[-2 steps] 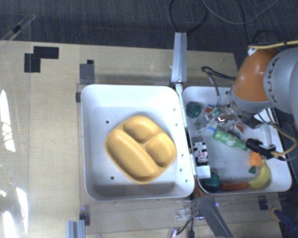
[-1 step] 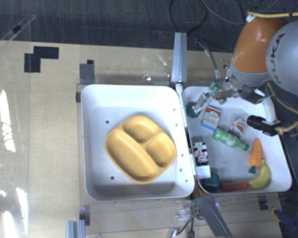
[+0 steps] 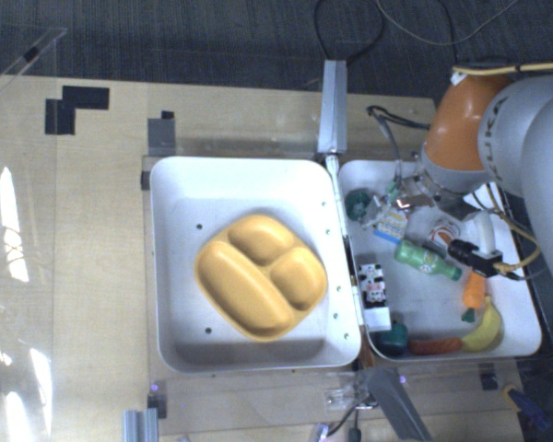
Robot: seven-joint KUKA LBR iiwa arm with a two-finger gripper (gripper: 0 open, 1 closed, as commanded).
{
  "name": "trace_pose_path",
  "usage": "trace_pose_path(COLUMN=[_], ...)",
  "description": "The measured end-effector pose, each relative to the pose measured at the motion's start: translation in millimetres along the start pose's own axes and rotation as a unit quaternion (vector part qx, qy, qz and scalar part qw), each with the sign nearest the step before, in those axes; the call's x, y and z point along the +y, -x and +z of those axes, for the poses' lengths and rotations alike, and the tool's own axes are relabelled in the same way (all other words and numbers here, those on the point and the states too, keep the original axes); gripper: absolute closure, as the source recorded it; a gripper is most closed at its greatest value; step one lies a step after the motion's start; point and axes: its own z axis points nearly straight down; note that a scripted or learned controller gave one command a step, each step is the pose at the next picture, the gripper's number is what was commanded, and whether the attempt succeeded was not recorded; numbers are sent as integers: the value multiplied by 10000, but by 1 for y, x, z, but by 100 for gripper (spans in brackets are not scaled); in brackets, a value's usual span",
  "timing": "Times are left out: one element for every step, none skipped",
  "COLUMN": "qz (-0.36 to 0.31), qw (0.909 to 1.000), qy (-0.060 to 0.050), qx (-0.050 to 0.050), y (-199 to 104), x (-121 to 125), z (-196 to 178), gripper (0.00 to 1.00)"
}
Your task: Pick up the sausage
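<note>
Item: sausage [image 3: 434,345], reddish-brown, lying against the near wall of the right bin [image 3: 531,337], long axis along that wall, between a teal object [image 3: 393,337] and a banana [image 3: 484,331]. We place the gripper [image 3: 398,199] at the bin's far end, well apart, with a green bottle [image 3: 426,257] between them. Whether the gripper is open or closed we cannot tell.

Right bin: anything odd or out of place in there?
Nothing spilled or broken. The right bin is crowded: green bottle, carrot, banana and a reddish sausage along its near wall. The yellow tray sits askew in the left bin.
</note>
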Motion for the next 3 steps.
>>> trace_pose_path(qz=[-262,651,2266], qw=[9996,9979,9740], qy=[-60,-66,-87], qx=[20,15,11], y=[48,60,31], x=[-10,21,28], z=[-5,8,9], gripper=[0,0,0])
